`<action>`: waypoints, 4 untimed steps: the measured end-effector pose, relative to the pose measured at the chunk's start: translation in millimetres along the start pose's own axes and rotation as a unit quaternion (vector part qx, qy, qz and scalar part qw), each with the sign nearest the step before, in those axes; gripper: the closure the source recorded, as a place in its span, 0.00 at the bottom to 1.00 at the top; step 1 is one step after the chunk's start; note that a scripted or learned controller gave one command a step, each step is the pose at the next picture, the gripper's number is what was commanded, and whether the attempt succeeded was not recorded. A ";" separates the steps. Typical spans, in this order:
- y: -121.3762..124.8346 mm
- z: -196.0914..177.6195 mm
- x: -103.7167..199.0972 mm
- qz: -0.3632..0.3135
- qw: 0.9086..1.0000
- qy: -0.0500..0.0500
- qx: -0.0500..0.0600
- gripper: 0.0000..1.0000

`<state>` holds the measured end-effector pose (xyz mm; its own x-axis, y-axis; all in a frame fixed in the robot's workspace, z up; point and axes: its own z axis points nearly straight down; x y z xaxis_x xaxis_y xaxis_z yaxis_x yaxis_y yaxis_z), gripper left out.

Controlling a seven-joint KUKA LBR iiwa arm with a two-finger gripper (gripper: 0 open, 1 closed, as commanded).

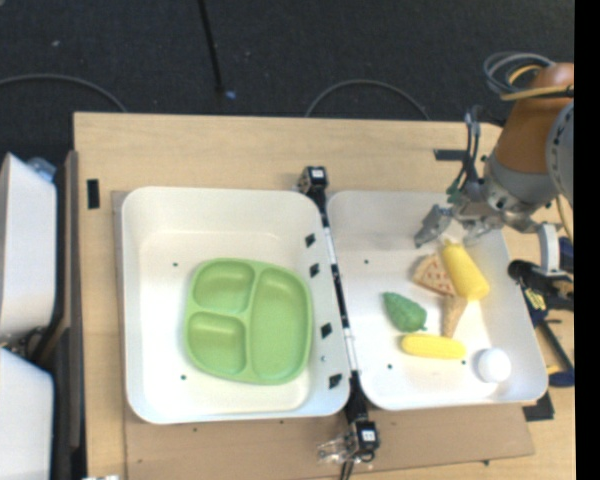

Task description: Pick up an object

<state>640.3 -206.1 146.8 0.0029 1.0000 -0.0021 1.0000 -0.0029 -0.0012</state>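
Observation:
The right bin holds several toy foods. A yellow cylinder lies at the upper right, next to a tan wedge and a tan cone. A green lump sits mid-bin, with a yellow oblong piece below it and a white ball at the lower right corner. My gripper hovers at the bin's far right part, just above the yellow cylinder. Its fingers are spread open with nothing between them.
The left bin holds a green divided plate. A black-clipped divider joins the two bins. White boxes stand off the bench's left edge, and cables and clamps lie beside the right bin.

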 end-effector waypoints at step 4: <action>2.5 -117.7 46.7 -0.004 1.000 0.001 -0.001 1.00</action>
<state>643.1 -159.1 264.4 -0.0046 1.0000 -0.0009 1.0000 0.0046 0.0011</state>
